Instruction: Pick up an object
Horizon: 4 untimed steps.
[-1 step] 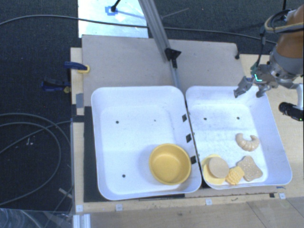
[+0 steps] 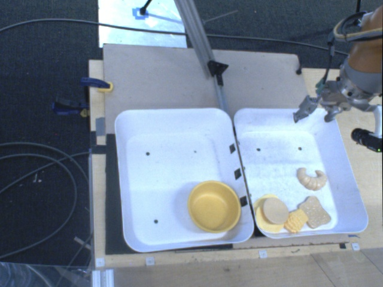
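In the right bin [image 2: 335, 154], a croissant [image 2: 312, 178] lies near the right wall; below it, a slice of toast [image 2: 315, 212], a waffle-like cracker [image 2: 294, 221] and a round biscuit on a yellow plate [image 2: 273, 211] cluster along the front edge. The pincer [image 2: 316, 110] hovers over the bin's far right corner, fingers spread, holding nothing. A yellow bowl [image 2: 214, 205] sits in the left bin [image 2: 149, 160].

A metal pole [image 2: 197, 31] is seen slanting from the top centre of the frame down to a black clamp [image 2: 216, 69]. Blue and yellow clamps [image 2: 84, 96] are fixed at the board's left edge. Grey cables [image 2: 36, 172] are looped at lower left.
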Tool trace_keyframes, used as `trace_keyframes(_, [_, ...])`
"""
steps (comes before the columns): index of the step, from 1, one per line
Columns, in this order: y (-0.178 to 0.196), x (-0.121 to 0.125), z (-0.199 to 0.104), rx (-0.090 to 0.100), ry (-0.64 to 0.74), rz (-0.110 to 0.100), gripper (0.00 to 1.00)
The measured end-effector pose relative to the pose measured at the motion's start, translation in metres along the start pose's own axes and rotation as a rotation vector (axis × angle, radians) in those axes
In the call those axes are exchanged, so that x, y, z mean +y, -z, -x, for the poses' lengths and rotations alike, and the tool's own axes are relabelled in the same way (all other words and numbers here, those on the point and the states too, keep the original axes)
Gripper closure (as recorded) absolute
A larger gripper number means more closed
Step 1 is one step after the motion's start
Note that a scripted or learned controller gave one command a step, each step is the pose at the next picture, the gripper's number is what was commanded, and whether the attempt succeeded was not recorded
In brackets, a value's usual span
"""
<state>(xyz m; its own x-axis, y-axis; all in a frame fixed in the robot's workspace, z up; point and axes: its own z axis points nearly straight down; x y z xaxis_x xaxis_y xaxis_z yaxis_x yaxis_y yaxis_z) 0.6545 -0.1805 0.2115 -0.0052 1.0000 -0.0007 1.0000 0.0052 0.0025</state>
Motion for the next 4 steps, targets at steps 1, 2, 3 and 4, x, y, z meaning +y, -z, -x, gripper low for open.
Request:
trace_keyframes(1, [-0.059, 0.007, 0.003, 0.000, 0.002, -0.004, 0.00])
trace_keyframes(2, [-0.102, 0.009, -0.003, 0.000, 0.003, -0.002, 0.00])
trace_keyframes(3, [-0.121, 0.010, -0.004, -0.001, 0.004, -0.001, 0.00])
trace_keyframes(4, [-0.108, 0.012, -0.003, -0.003, 0.006, 0.004, 1.00])
